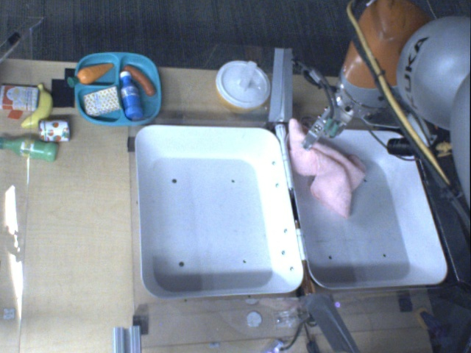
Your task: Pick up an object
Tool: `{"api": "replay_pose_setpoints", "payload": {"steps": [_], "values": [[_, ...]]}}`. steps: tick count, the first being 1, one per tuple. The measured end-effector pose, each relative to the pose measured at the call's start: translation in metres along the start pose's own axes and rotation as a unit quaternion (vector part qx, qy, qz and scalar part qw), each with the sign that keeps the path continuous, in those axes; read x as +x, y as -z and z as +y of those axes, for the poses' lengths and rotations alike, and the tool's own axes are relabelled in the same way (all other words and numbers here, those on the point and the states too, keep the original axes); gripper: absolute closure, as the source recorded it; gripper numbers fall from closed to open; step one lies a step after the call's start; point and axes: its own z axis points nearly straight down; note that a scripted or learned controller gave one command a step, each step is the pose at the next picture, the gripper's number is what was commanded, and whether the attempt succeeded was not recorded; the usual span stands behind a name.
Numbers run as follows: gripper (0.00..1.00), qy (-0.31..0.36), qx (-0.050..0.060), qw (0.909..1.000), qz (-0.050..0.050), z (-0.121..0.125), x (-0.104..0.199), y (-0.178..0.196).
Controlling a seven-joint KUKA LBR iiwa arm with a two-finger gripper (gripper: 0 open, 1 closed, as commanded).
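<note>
On the bench: light wooden bench carrying two shallow white plastic bins side by side.
Left bin: wide white bin, bare floor.
Right bin: white bin holding the one pickable thing.
Arm: grey arm with orange band reaching in from the right, above the right bin's far corner.
Cloth: crumpled pink fabric cloth in the right bin's far-left part, against the divider; long axis runs from the far-left corner toward the bin's middle.
Claw: two-finger claw at the cloth's upper end, touching or just above it; opening cannot be told, no grip visible.
Key relation: most of the cloth lies below and slightly right of the claw.
Clutter: teal divided plate, white lidded cup.
</note>
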Motion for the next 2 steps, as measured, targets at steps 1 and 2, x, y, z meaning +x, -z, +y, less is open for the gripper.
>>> {"api": "replay_pose_setpoints", "payload": {"steps": [1, 2], "values": [[1.0, 0.031, 0.0, 0.9995, 0.0, -0.042, -0.017, 0.0], [1.0, -0.084, 0.0, 0.9964, 0.0, -0.016, 0.002, 0.0]]}}
